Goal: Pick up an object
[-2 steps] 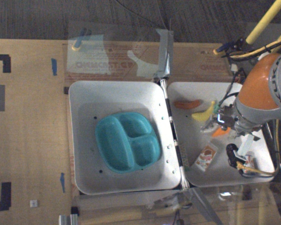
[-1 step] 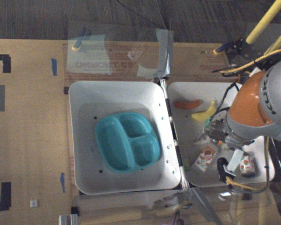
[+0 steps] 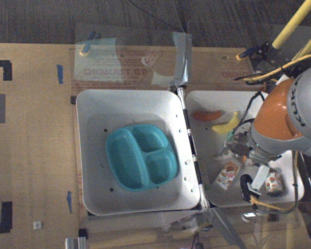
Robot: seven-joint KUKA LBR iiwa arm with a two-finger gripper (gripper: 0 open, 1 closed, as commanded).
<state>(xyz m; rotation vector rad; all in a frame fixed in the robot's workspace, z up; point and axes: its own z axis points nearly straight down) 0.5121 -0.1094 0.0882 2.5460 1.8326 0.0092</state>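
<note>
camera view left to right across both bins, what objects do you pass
teal divided tray → orange piece → yellow banana → red-and-white packet. the other packet sits level with the banana, so its place in the order is unclear.

Left bin (image 3: 88,139): holds a teal three-compartment tray (image 3: 140,157) near its middle.
Right bin (image 3: 210,98): orange-red piece (image 3: 208,115) just beside a yellow banana (image 3: 226,124) on the far side; printed packet (image 3: 227,174) and small carton (image 3: 272,182) on the near side.
Tool (image 3: 238,148): over the right bin, between banana and packet.
</note>
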